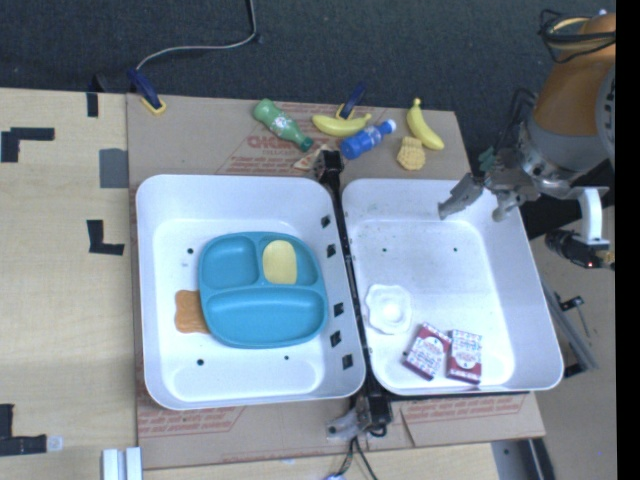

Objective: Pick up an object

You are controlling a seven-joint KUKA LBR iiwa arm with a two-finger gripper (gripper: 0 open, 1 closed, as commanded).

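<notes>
My gripper (480, 199) hangs over the far right corner of the right bin (440, 233), its two fingers spread apart with nothing between them. Near that bin's front lie a white fried-egg toy (387, 306) and two small red boxes (444, 353) side by side. In the left bin (165, 218) sits a blue divided plate (262, 290) with a yellow piece (280, 262) in its top right compartment. An orange-brown piece (187, 311) pokes out from under the plate's left edge.
Behind the bins on the cardboard lie a green bottle (280, 124), a blue bottle (366, 140), two bananas (342, 123) (424, 128) and a small yellow waffle-like piece (410, 154). A black divider (340, 258) runs between the bins.
</notes>
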